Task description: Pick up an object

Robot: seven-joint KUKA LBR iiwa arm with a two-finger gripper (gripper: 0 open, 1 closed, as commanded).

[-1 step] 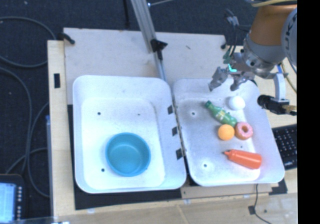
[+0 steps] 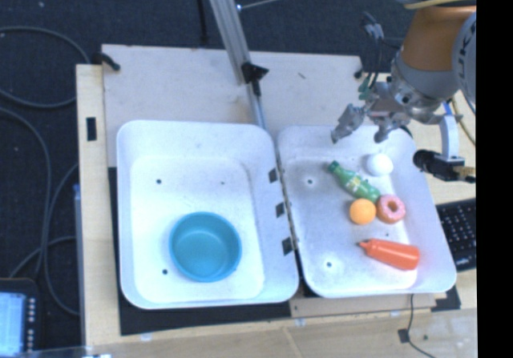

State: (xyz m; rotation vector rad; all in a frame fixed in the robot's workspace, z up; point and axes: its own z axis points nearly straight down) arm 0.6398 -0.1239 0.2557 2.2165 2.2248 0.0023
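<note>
My gripper (image 2: 362,129) hangs open above the far edge of the right bin (image 2: 321,268), its two fingers (image 2: 345,124) spread apart with nothing between them. Just below it in the bin lie a white ball (image 2: 378,163) and a green bottle (image 2: 353,179). Further toward the front are an orange ball (image 2: 362,211), a pink doughnut (image 2: 391,208) and an orange-red carrot-shaped object (image 2: 390,253). A blue bowl (image 2: 205,246) sits in the left bin (image 2: 144,156).
A slanted metal pole (image 2: 231,28) rises from the back of the bench between the bins. A black keyboard (image 2: 455,230) lies at the right of the right bin. Cables run over the dark floor at the left.
</note>
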